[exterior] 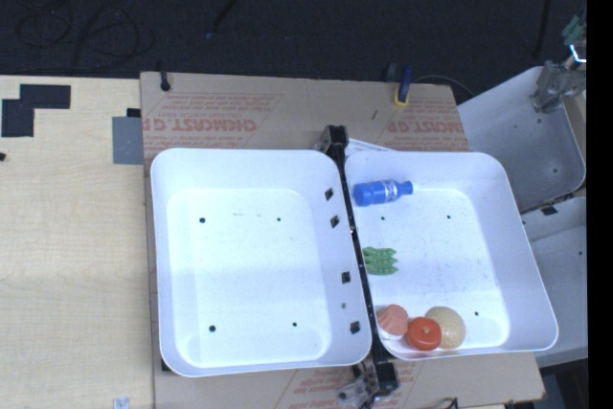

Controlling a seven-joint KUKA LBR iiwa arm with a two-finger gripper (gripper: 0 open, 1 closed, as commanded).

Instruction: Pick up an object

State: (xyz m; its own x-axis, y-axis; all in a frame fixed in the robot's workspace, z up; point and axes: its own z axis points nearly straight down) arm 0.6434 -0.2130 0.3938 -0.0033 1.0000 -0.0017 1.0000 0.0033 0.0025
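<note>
The right bin (498, 235) holds several small objects. A blue bottle with a white cap (381, 193) lies on its side near the bin's far left corner. A green ridged piece (379, 261) rests against the left wall at mid-depth. In the near left corner a pinkish round piece (392, 319), a red round object (423, 333) and a tan round object (446, 326) sit clustered and touching.
The left bin (249, 263) stands beside the right one, with a black divider strip (347, 249) between them. Both rest on brown cardboard (239, 115) over a wooden bench. A grey metal plate (536, 134) lies at the right.
</note>
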